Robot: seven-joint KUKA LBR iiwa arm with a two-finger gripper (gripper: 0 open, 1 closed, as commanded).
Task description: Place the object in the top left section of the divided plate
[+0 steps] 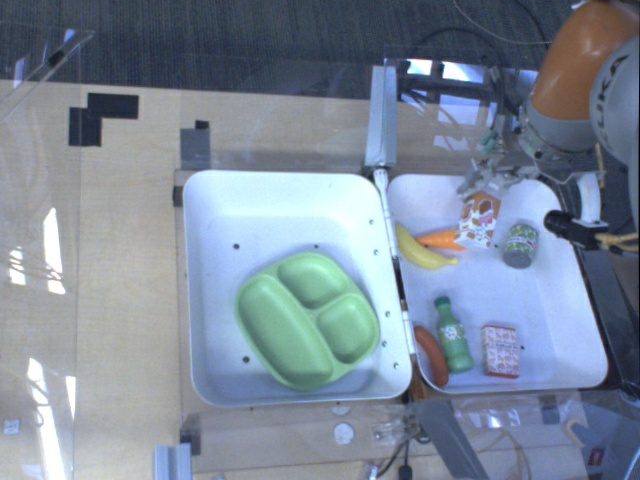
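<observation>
Nothing stands over my plate (305, 318); banana (422, 249), carrot (437, 237), carton (480, 220) and can (519, 244) crowd the right bin (570, 308).

I see a pale wooden bench (100, 298) under bright glare, black marks (98, 116) near its far left corner, and dark carpet (250, 13) beyond the far edge with a cable (500, 3) looping there.

I see the light green three-section plastic plate (308, 318) lying flat and turned at an angle in the left white bin. A small orange-and-white carton (480, 221) stands in the right bin's far part, under the tool (497, 175).
</observation>
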